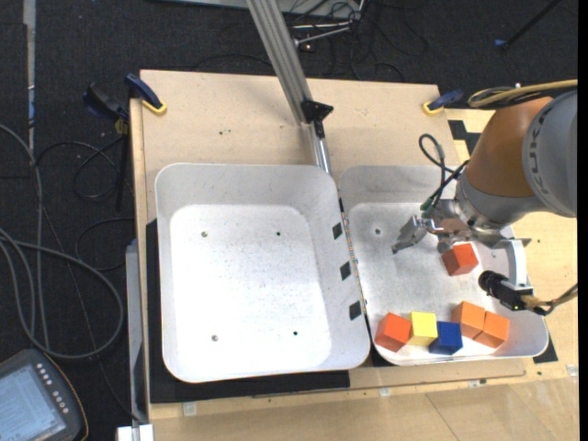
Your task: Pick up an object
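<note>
Gripper (432,232) over the right bin (367,211) — whether its jaws are wide or closed cannot be told — an orange block (459,259) just beside it.

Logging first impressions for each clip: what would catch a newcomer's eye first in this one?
The grey arm with its orange band reaches in from the right, its gripper low over the right bin. An orange block lies just beside the gripper, and a bright cluster of orange blocks, a yellow block and a blue block crowds that bin's near edge. The left bin lies beside it.
</note>
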Available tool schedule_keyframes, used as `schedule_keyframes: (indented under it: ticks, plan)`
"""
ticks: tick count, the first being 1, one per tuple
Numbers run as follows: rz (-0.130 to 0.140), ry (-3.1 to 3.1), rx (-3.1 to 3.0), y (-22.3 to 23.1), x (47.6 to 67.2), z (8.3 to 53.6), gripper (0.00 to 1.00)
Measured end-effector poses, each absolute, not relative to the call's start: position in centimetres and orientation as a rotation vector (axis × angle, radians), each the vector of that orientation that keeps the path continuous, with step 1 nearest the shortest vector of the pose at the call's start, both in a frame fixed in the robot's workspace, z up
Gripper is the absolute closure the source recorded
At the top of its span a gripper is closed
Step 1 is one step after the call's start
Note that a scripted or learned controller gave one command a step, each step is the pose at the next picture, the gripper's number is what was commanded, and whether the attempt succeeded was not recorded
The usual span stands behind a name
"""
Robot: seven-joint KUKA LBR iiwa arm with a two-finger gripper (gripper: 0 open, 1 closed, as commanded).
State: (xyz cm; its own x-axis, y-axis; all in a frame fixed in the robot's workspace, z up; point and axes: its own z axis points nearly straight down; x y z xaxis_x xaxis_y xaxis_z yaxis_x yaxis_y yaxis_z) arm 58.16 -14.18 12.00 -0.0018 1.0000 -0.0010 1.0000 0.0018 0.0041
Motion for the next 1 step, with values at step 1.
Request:
schedule_keyframes:
  ticks: [1]
  plan:
    - [0.003,2.218,2.221,-14.20,58.12,12.76,1.00]
